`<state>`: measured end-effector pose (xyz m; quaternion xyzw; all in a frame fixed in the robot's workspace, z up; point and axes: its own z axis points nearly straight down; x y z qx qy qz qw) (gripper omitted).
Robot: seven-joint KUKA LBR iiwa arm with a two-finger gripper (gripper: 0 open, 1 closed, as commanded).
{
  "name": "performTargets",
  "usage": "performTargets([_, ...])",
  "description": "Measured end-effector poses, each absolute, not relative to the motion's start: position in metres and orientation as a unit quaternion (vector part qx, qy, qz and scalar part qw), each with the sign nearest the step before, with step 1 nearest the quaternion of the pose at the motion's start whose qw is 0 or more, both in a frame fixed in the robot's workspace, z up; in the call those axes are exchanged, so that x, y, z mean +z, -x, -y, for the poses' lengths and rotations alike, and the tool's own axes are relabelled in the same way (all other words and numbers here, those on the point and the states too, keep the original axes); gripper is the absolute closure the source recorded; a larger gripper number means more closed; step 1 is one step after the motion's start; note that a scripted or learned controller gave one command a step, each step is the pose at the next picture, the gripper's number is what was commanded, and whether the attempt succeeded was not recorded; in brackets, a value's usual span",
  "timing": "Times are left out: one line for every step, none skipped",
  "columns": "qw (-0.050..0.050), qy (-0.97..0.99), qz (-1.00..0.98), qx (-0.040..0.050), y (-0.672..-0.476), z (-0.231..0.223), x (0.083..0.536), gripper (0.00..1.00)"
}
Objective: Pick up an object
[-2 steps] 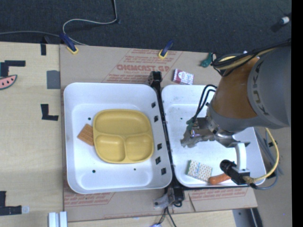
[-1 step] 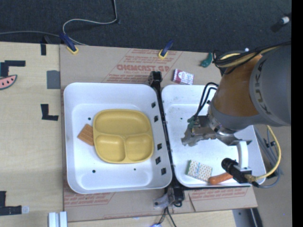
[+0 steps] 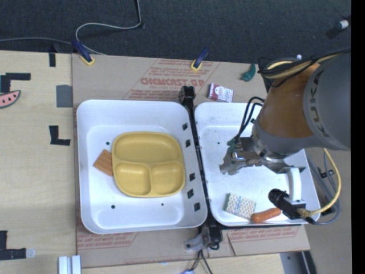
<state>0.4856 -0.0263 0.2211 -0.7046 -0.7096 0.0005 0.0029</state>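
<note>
My gripper [image 3: 232,162] hangs low over the middle of the right bin [image 3: 212,124], above bare white floor, with no object seen in it. A small patterned white packet [image 3: 239,205] lies near the right bin's front edge. Beside it, to the right, lies an orange carrot [image 3: 265,214]. The left bin [image 3: 91,153] holds a yellow divided plate [image 3: 149,163] with a brown waffle-like piece [image 3: 104,162] tucked under its left edge.
The grey and orange arm [image 3: 296,113] covers the right bin's back right part. A black divider with clips [image 3: 193,153] runs between the bins. On the cardboard behind them lie a small red and white packet [image 3: 219,92] and a green piece [image 3: 248,72].
</note>
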Motion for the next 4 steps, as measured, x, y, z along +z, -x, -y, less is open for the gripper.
performTargets([0.000, 0.707, 0.708, 0.0009, -0.601, 0.001, 0.183, 1.00])
performTargets([0.000, 0.707, 0.708, 0.0023, -0.601, 0.002, 0.193, 1.00])
performTargets([0.001, 0.706, 0.708, 0.0009, -0.666, -0.115, 0.144, 1.00])
performTargets([0.001, 0.706, 0.708, 0.0012, -0.566, -0.132, 0.165, 1.00])
